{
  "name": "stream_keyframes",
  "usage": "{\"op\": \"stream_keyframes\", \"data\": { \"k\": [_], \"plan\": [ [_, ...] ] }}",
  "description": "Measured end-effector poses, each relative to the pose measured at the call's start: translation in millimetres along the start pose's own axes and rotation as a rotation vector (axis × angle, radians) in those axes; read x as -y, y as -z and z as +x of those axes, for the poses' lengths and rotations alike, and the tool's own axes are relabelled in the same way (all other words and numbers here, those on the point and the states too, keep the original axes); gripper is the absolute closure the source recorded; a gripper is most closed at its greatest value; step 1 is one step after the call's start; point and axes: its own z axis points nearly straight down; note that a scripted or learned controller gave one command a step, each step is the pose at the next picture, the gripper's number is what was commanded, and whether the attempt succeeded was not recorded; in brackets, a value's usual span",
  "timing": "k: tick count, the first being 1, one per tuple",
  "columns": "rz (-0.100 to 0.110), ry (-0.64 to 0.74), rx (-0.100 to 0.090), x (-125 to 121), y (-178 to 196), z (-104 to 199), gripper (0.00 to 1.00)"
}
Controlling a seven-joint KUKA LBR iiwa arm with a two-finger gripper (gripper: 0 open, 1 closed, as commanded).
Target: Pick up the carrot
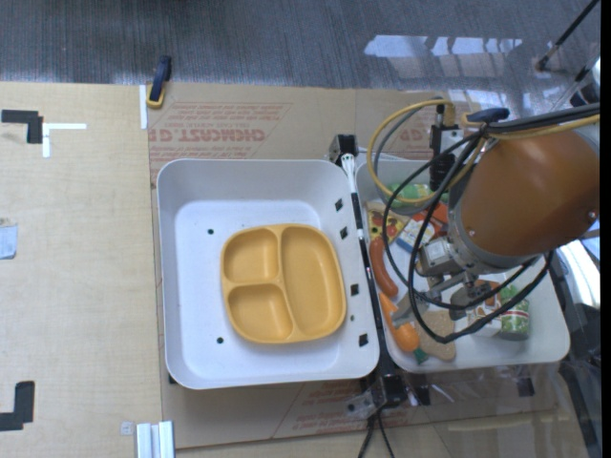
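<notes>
Arm [520, 194] low over the right bin [544, 351]; claw state cannot be told. Centre your claw on the carrot [381, 265], clear of neighbouring food

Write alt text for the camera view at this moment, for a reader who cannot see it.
The grey and orange arm reaches over the right white bin, covering much of a jumble of toy food that includes an orange carrot by the bin's left wall. The left white bin holds a yellow three-compartment plate. Both bins sit on a cardboard-covered bench.
</notes>
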Motion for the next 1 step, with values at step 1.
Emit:
{"op": "stream_keyframes", "data": {
  "k": [1],
  "plan": [
    [0.0,0.0,0.0,0.0,-0.1,0.0,0.0]
  ]
}}
